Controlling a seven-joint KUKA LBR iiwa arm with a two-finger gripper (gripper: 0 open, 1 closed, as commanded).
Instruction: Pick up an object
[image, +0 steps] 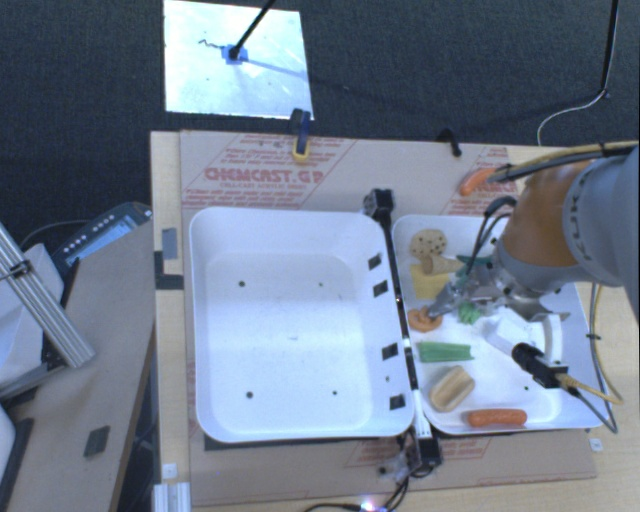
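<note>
White right bin (575, 415) holds the food toys: cookie (428, 243), cheese (430, 285), green stick (444, 351), bun (451, 388), sausage (495, 417). Low among them sits the hand (462, 300); I cannot tell its grip state. Best to centre on 1 isolated piece, like the stick, then close squarely.

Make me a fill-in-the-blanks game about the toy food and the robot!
1. The toy food lies in the ___ bin as the camera sees it.
2. The bread roll lies just left of the ___ carrot.
3. The band above the arm's wrist is ___.
4. The cookie has dark ___ on it.

Missing words: right; orange; orange; spots
</note>
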